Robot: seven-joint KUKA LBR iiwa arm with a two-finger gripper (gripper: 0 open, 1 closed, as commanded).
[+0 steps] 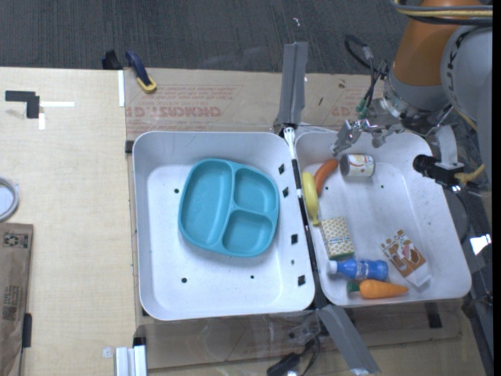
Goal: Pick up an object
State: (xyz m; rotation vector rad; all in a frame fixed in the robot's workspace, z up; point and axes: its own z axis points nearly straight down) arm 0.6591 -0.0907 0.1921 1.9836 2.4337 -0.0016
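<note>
My gripper (363, 134) hangs over the far end of the right bin (438, 233), with its fingers spread open and nothing between them. Just below it lies a small white can (358, 165) on its side. An orange carrot-like piece (325, 171) and a yellow banana (311, 196) lie to the can's left. Nearer the front are a patterned packet (337, 236), a blue bottle (360, 269), an orange carrot (382, 290) and a red-and-white snack pack (405, 257).
The left bin (156, 233) holds a blue divided plate (229, 207). A grey divider post (293, 84) rises between the bins at the back. The arm's orange band (434, 34) and grey body crowd the upper right. Cardboard and a blue-yellow clamp (139, 72) lie behind.
</note>
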